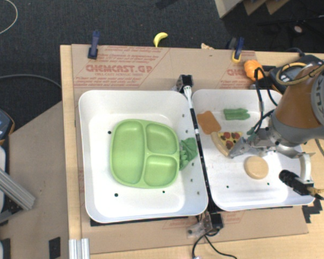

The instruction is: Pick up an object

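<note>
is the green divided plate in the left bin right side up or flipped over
Right side up. The green divided plate lies flat in the left bin, its three compartments facing upward with raised rims around each. All three compartments hold nothing.

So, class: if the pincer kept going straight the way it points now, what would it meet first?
The pincer points toward the left bin, and the pizza slice lies right at its tip, so probably that, though its height above the slice is unclear.

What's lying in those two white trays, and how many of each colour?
Green: 3 – divided plate, leafy piece, flat block
Brown: 1 – flat slab
Tan: 1 – round disc
Multicoloured: 1 – pizza slice
Total: 6
</note>
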Motion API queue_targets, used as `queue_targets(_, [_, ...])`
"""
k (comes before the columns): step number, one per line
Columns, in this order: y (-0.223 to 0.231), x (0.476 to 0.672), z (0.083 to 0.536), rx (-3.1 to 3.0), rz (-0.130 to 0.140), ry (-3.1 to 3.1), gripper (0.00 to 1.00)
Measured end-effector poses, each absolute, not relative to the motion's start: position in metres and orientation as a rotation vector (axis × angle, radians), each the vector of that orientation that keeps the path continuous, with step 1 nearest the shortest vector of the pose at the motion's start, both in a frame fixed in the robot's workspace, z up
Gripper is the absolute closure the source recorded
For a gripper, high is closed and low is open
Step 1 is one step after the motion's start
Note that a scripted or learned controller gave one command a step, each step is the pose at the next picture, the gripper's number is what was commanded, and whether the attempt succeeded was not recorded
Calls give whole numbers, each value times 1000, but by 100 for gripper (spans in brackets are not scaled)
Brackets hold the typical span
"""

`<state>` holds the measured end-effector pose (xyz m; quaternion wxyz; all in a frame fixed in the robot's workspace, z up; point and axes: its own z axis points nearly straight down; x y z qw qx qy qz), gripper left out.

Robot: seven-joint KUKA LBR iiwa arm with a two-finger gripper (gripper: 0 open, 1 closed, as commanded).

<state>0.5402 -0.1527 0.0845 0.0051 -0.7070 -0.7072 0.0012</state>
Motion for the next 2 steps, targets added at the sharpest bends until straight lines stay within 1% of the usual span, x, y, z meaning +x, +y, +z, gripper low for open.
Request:
queue_targets(1, [-104,615,85,-2218,-6,-2232,0])
queue_targets(2, [-176,575,85,-2226,4,-2213,0])
